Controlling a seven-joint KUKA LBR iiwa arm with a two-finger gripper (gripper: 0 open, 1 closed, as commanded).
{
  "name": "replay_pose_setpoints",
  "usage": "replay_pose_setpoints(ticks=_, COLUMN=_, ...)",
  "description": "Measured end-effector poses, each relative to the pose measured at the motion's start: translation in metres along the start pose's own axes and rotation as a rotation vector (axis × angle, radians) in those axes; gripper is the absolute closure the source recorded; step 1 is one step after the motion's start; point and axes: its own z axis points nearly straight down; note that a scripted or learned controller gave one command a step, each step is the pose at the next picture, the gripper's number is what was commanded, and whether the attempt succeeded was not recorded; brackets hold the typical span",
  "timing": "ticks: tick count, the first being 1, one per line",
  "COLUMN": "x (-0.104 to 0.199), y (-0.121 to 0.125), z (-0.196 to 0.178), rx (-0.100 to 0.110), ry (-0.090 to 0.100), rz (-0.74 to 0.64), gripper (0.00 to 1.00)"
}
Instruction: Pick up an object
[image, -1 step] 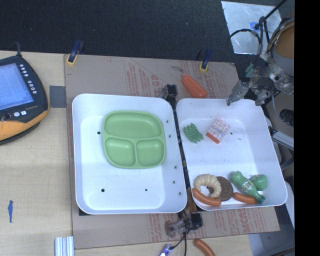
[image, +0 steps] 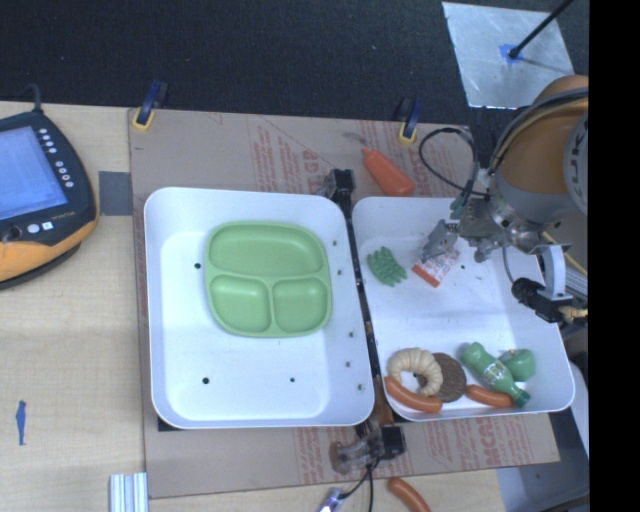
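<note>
The small packet (image: 437, 265), white with a red end, lies in the right bin (image: 460, 320) near its far wall, just under the jaws (image: 440, 243); it looks light, flat and a little slippery, best pinched across its short sides. I cannot tell whether the jaws are spread or closed, or grip anything. The bin is smooth white plastic.

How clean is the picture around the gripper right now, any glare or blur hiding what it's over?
Camera view: the gripper is soft and low in contrast against the bright right bin, so its fingers can't be read; the small red and white object under it is blurry. The left bin shows mild glare, the green plate reads clearly.
</note>
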Motion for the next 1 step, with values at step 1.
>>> replay_pose_setpoints(ticks=1, x=0.0112, y=0.0000, z=0.0576, rx=-0.001, ry=0.000, rz=0.000, gripper=0.00)
